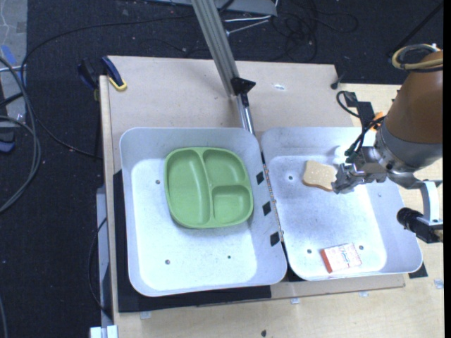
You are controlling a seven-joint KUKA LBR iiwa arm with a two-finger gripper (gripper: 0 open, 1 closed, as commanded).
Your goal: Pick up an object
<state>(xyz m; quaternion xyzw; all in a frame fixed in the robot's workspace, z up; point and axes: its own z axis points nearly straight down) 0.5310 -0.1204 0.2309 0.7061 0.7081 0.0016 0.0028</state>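
Bread slice (318, 175) lies in the right bin (394, 259), just beside the gripper (342, 183). Whether its fingers are spread I cannot tell. It should probably centre over the slice before pinching, avoiding the far-off red-and-white packet (341, 258).

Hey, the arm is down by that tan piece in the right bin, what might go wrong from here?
The gripper sits at the edge of the tan piece, not over its middle, so it may just nudge it aside. The piece lies flat on the right bin, so a grab could slip off.
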